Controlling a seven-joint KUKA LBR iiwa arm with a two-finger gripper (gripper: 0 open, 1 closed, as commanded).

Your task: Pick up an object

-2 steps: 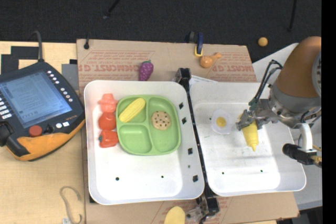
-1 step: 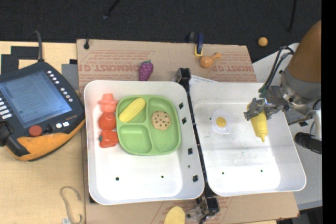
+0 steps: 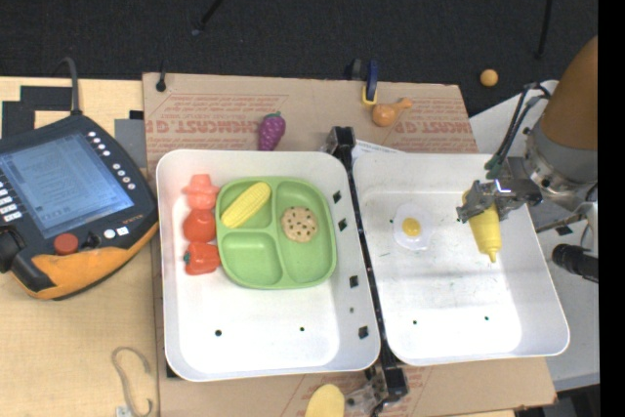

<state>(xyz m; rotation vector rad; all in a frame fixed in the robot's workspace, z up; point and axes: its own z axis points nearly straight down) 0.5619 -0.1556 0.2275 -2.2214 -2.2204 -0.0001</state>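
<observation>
Now, the notes for this moment:

Risk: the yellow bottle point(image 3: 486, 234) can slip out, I think, because the gripper point(image 3: 480, 204) seems to catch only its upper end, and the long body hangs below it at a slant.
Cause: a grip so near one end lets the weight swing; a quick lift could turn the bottle free.
Second risk: if the bottle falls, it may land close to the rim of the right bin point(image 3: 547, 327) and roll there.
Claw: narrow, closed on the top of the yellow bottle; the fingers are dark and small, so how deep they hold I cannot tell.
Place of the bottle: over the right side of the right bin, well apart from the fried egg toy point(image 3: 411, 229) that lies near the bin's middle.
Look of the bottle: bright yellow, smooth, tapering to a point at the lower end, like a toy mustard bottle.
Height: whether its tip touches the bin floor is not clear.
Left bin point(image 3: 254, 337): carries a green tray point(image 3: 256, 261) with corn and a cookie.
</observation>
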